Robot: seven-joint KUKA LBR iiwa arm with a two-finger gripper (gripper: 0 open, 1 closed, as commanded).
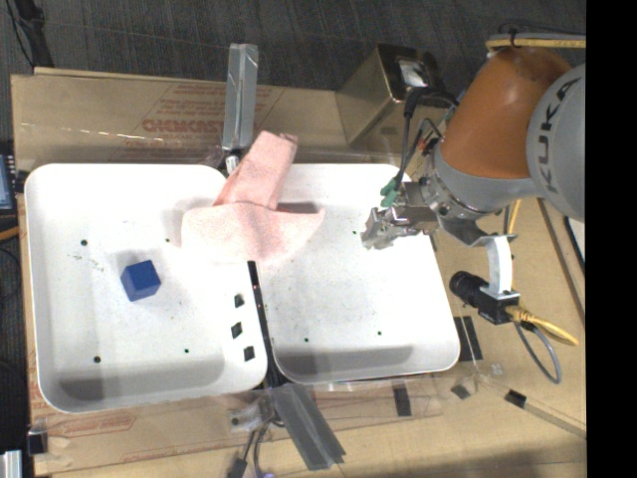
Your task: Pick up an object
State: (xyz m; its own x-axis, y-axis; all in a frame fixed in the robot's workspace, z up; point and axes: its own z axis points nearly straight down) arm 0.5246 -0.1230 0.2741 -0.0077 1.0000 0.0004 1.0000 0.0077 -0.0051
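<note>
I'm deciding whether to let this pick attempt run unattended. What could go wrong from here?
1. The pink cloth drapes over the divider between the left bin and right bin; a grasp may snag or drag it.
2. The blue cube is small and far from the gripper, so a slight miss could close on nothing.

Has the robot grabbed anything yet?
Not yet. The gripper is over the right bin, near its right edge, with nothing seen between its fingers. The blue cube sits in the left bin, and the pink cloth lies across both. Picking is still left.
</note>
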